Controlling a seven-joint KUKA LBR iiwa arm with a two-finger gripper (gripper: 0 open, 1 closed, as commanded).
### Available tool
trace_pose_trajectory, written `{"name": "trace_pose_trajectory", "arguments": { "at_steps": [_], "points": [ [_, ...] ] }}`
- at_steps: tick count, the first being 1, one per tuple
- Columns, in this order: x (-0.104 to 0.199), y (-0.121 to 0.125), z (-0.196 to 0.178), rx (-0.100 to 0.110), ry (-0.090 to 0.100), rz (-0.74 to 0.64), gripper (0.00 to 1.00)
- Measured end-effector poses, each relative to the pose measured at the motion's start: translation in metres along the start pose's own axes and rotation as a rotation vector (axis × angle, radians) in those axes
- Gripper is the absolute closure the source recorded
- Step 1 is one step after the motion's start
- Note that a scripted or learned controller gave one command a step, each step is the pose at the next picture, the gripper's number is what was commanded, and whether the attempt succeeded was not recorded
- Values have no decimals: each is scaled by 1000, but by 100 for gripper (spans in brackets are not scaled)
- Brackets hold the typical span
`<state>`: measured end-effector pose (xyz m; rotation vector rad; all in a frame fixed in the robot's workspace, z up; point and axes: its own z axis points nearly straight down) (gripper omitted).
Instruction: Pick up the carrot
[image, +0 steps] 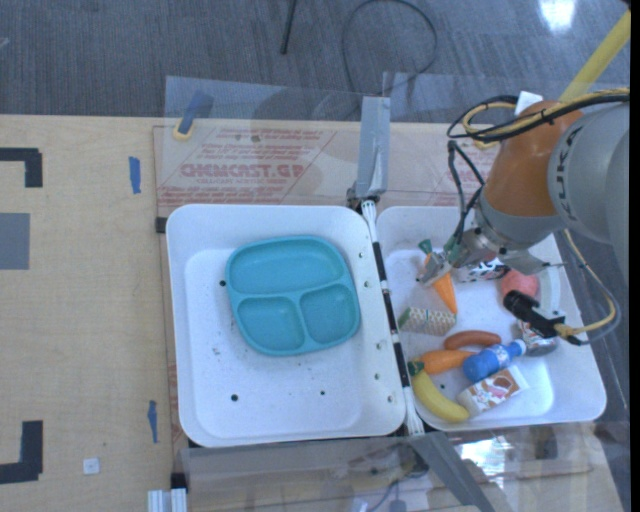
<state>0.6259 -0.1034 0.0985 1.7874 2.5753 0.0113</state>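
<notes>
The carrot (446, 294) is a short orange cone in the right bin (575, 400), near that bin's left side, with its point toward the front. My gripper (446, 264) is lowered into the bin at the carrot's wide end and covers that end. Something small and green (426, 246) pokes out just left of the gripper. From this angle I cannot make out whether the carrot is gripped or only lies under the gripper.
The right bin also holds a longer orange piece (444, 360), a red sausage (471, 340), a banana (439, 397), a blue bottle (492, 359), a small carton (495, 390), a pink item (520, 284) and a speckled block (430, 320). A teal divided plate (292, 293) lies in the left bin (200, 400).
</notes>
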Motion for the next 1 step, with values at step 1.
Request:
{"name": "trace_pose_trajectory", "arguments": {
  "at_steps": [1],
  "points": [
    [53,46,-85,11,1,128,100]
  ]
}}
